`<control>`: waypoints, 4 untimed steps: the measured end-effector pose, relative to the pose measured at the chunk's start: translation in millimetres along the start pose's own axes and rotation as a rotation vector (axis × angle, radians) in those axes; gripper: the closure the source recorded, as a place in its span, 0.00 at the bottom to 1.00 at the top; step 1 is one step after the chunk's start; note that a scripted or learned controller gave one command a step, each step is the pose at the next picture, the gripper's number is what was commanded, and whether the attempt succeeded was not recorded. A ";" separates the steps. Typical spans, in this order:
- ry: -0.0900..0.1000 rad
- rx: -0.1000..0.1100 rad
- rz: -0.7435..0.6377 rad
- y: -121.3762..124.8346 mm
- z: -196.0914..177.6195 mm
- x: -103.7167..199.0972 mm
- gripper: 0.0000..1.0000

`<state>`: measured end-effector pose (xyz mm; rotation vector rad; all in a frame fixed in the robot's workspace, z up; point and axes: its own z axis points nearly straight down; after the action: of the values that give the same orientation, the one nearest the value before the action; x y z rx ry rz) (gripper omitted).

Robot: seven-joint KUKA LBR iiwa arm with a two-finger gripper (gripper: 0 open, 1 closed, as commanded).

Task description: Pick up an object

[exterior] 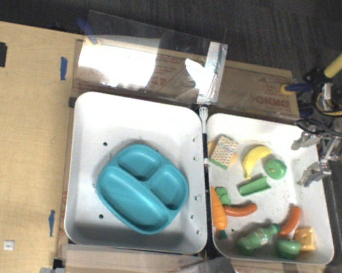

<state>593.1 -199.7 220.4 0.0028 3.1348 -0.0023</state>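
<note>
Evidently the claw (315, 162) hangs open and empty at the right bin's (326, 248) three-o'clock rim, poised above toy food.

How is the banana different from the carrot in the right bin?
The banana is yellow, while the carrot is orange. The banana is curved; the carrot is straighter and tapers. The banana lies near the far side of the right bin, the carrot against its left wall. Both are toy foods.
</note>
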 end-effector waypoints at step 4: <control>-0.008 0.000 -0.033 105.9 130.4 9.2 0.00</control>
<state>584.9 -94.0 89.7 -0.0488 3.1261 -0.0021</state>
